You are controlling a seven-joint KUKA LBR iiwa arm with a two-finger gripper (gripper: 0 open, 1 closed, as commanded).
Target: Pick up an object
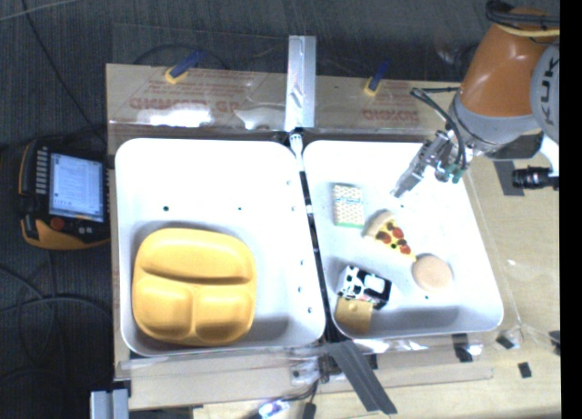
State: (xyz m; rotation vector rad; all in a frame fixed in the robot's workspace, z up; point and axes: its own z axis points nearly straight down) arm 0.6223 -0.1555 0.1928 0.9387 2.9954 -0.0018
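My gripper (pixel 406 184) hangs over the back of the right bin (pixel 473 226), its fingers pointing down-left with nothing between them. Just below and left of it lie a pizza slice toy (pixel 389 232) and a small green-and-white patterned block (pixel 347 204). Nearer the front of the same bin sit a tan round cookie-like piece (pixel 431 273), a black-and-white cow-patterned item (pixel 365 285) and a brown block (pixel 355 315). A big yellow bread-shaped object (pixel 194 283) fills the front of the left bin (pixel 209 163).
A metal divider post (pixel 301 81) stands behind the seam between the bins. A handheld pendant with a screen (pixel 65 194) lies left of the bench. The arm's orange band (pixel 503 72) looms at the right.
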